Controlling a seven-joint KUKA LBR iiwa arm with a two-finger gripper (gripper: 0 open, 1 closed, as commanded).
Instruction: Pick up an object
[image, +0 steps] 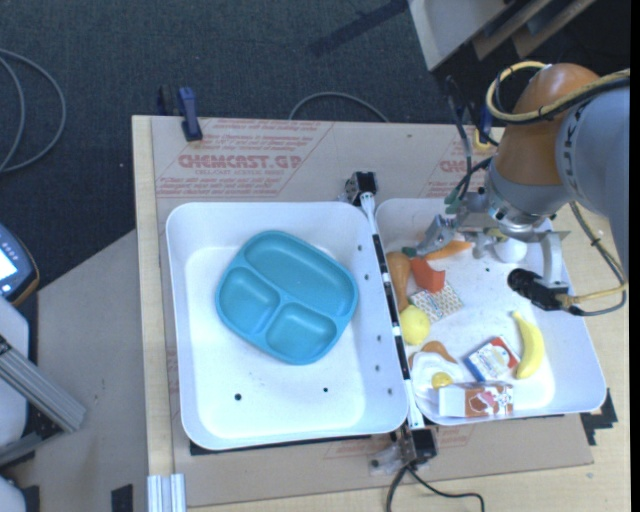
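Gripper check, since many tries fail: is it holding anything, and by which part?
Cannot be told. The gripper is low in the right bin beside the carrot.

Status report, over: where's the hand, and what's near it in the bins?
Hand low over right bin's far end. Orange carrot just below it, no grasp visible. Banana, lemon, cartons crowd nearby. Blue tray alone in left bin.

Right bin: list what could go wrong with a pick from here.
1. The right bin is crowded: the carrot, lemon and checkered packet lie close together, so a grasp may nudge neighbours or catch two.
2. The gripper sits near the bin's far rim, where a finger could strike the wall.
3. The banana is curved and may slip.
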